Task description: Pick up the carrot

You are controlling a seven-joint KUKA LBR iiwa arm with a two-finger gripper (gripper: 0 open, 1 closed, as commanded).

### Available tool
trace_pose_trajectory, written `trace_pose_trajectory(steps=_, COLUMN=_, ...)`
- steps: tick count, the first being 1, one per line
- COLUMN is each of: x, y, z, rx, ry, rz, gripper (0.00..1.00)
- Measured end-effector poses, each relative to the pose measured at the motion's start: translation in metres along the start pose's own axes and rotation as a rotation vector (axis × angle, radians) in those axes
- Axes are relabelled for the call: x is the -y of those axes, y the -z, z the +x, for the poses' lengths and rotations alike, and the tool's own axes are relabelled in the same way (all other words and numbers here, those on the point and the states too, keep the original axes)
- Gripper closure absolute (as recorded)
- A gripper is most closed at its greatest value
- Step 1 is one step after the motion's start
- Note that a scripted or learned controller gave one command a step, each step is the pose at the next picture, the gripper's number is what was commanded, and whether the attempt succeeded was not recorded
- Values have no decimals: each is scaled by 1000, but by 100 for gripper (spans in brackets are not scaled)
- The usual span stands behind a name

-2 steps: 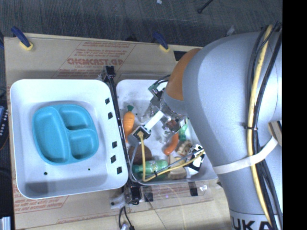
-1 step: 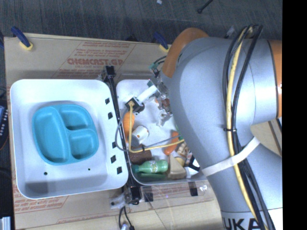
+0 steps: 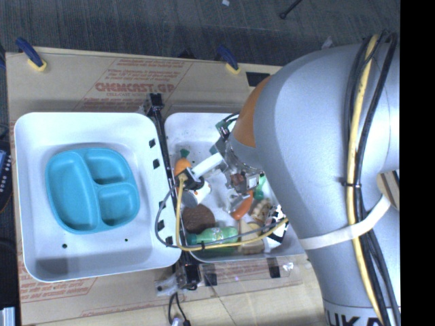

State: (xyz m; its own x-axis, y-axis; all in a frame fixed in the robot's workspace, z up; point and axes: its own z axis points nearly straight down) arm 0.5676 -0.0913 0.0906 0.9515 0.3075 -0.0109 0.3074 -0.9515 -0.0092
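An orange-red, elongated piece that looks like the carrot [image 3: 242, 209] lies in the right bin [image 3: 197, 124], near its right side. My gripper [image 3: 238, 183] hangs low in this bin, just above and slightly behind that piece; whether it touches it is unclear. The wrist and the big grey arm hide most of the bin's right half. A second small orange item [image 3: 182, 165] sits by the bin's left wall, apart from the gripper.
The right bin also holds a brown rounded lump [image 3: 198, 216], a green bottle [image 3: 215, 235] along the front wall and a pale spotted thing [image 3: 266, 214]. A blue divided plate [image 3: 92, 189] lies in the left bin [image 3: 41, 250].
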Motion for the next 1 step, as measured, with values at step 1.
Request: trace_pose_trajectory(steps=1, x=-13, y=2, z=48, rx=-5, ry=-101, rz=1, gripper=0)
